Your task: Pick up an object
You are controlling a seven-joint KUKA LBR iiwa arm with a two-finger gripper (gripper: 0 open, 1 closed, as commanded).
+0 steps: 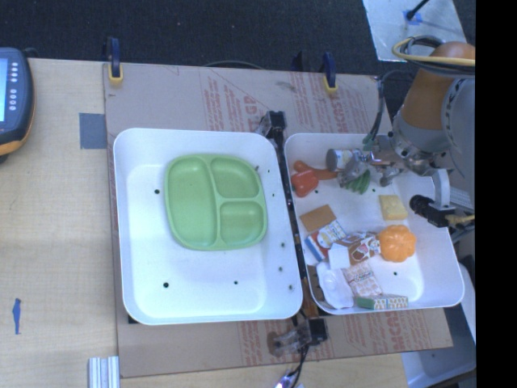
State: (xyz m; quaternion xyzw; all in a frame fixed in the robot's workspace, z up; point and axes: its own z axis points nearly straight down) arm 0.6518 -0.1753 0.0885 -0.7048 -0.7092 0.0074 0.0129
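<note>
Over far part of right bin [449, 285]: gripper [353, 166], low among the clutter, reached in from right on grey arm [428, 107]. Opening width: cannot tell, too blurred and cluttered. Nothing visibly held.

Just beside gripper on near side: small green item [359, 183], touching or almost touching it. Long axis seemingly slanted, far-right to near-left, but too small to be sure.

Left of gripper: red-orange utensil [304, 178], long axis roughly left-right, broad end close to bin's left wall, thin end pointing right toward gripper.

Open floor in right bin: mostly a strip through the middle, between the far group and the near pile, plus near-right corner.

Scattered across that middle:
- brown square [317, 217], left of centre, flat, turned slightly
- pale yellow square [393, 208], right of centre, flat
- orange ball [397, 242], touching packet pile [355, 253] on its left

Near edge crowded: white wrapper [333, 288] against near-left wall, green-and-white box [384, 302] lying along near wall, long axis left-right.

Left bin [129, 281]: green divided plate [216, 201] in far half, well apart from walls, wide bare floor on near side. Black divider hardware between bins. Blue clamps at bench's far edge. Pendant at far left, well apart from bins.
</note>
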